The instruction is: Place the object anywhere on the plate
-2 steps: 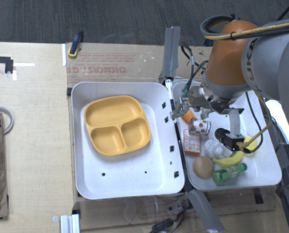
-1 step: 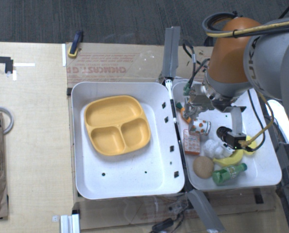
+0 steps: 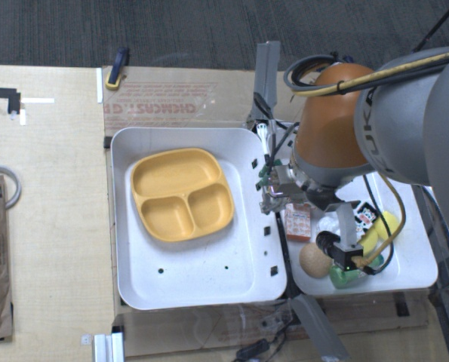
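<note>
One arm [image 3: 337, 127] bent over right bin [image 3: 413, 266]; hand [image 3: 278, 193] at its left edge, grip cannot tell.

A robotics lab: plywood bench [image 3: 47, 225], two white bins [image 3: 124, 225], grey-and-orange industrial arm [image 3: 405, 119], dark carpet [image 3: 171, 13] beyond.

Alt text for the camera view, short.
A grey and orange robot arm hangs over the right bin, above small items including a tan ball and a red box. The yellow divided plate lies empty in the left bin.
</note>
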Action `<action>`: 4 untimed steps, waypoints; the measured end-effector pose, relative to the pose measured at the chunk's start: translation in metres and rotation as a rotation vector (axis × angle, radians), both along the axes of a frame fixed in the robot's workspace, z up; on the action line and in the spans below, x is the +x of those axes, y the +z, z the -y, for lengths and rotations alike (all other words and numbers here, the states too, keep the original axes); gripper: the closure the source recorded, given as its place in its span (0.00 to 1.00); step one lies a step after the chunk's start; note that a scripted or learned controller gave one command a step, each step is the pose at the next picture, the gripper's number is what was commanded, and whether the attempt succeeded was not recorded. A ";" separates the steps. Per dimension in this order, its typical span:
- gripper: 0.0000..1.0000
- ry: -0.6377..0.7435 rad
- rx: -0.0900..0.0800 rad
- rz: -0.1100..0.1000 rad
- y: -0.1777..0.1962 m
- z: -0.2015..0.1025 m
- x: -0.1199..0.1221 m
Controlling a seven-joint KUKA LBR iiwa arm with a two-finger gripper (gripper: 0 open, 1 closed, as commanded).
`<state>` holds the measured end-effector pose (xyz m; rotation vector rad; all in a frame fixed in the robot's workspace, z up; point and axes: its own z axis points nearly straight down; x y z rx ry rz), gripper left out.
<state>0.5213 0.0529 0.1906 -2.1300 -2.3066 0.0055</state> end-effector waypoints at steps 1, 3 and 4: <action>0.00 0.000 0.000 0.000 0.000 0.000 0.000; 0.00 -0.471 -0.003 0.002 0.107 -0.062 0.035; 1.00 -0.469 -0.009 -0.002 0.113 -0.062 0.035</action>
